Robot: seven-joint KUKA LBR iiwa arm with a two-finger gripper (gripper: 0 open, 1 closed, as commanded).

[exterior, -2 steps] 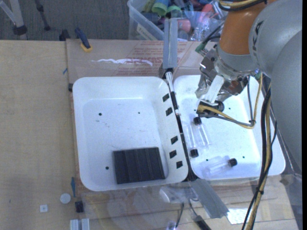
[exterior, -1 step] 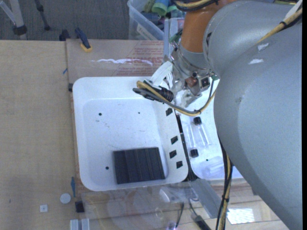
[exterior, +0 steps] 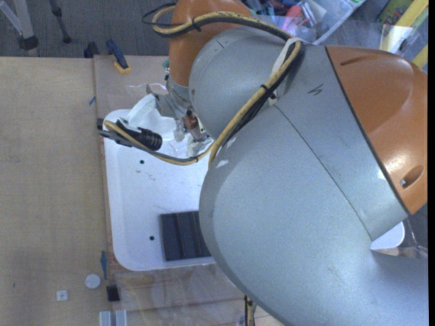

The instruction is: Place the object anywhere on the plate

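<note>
Reaching across shallow white plastic bin (exterior: 129,202) from right, bulky grey arm with orange band (exterior: 285,182) blocks most of bench. Gripper (exterior: 182,124) low at bin's far end; claw state: cannot tell. Dark ribbed rectangular block (exterior: 180,236) lies flat at near end, well apart from gripper. Plate hidden, likely behind arm.
</note>
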